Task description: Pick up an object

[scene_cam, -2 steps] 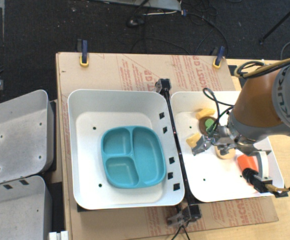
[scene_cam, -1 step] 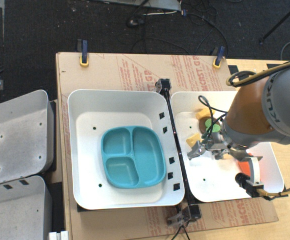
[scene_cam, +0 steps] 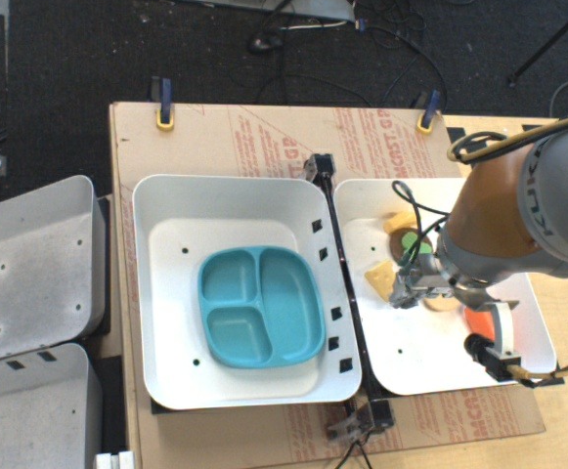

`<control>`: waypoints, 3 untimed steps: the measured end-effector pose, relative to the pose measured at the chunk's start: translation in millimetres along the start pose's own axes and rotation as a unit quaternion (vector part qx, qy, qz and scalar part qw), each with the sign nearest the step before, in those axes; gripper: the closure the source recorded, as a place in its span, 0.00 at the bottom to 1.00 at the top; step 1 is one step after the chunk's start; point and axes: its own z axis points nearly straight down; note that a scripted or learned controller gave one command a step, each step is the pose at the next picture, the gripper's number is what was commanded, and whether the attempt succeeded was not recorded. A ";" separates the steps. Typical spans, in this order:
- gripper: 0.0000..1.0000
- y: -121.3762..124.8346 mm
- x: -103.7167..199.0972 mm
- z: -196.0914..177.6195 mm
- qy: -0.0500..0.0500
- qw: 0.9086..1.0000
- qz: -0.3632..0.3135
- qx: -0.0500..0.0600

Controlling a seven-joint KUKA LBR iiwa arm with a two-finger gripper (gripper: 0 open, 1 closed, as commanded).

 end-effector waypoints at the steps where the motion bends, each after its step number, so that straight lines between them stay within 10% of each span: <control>1: 1.00 -5.9 -1.1 -60.2 -0.001 1.000 -0.002 -0.002; 3: 1.00 5.9 -2.5 -162.1 -0.001 1.000 -0.003 -0.003</control>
